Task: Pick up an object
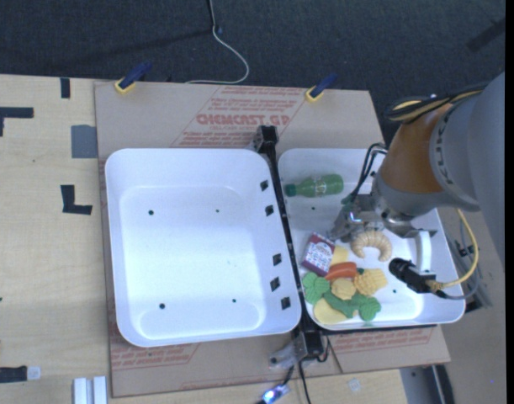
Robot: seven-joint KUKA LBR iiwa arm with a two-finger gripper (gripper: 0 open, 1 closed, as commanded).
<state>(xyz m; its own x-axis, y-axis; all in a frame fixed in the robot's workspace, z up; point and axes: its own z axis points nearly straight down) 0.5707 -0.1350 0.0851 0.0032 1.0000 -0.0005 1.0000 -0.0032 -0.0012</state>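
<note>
In the right bin [437, 310], at its centre, the gripper [351, 222] is seen lowered among toy food items; whether its fingers are clenched or released cannot be told, as they are hidden by the wrist and clutter. Croissant [373, 242]: tan, curved, glossy, lying just right of the gripper. Green bottle [315, 187]: laid on its side near the bin's far wall, pale label, text too small to read. Dark red packet [319, 255]: tilted, white print, illegible. Orange-red piece [343, 269], yellow corn [370, 281], green leafy pcs [317, 288] and a yellow piece [328, 311] are heaped twd the near edge, touching one another. Left bin [126, 225]: white, shallow. Cardboard sheet [231, 120] under both bins on the table: red printed lettering, reversed, not legible.
</note>
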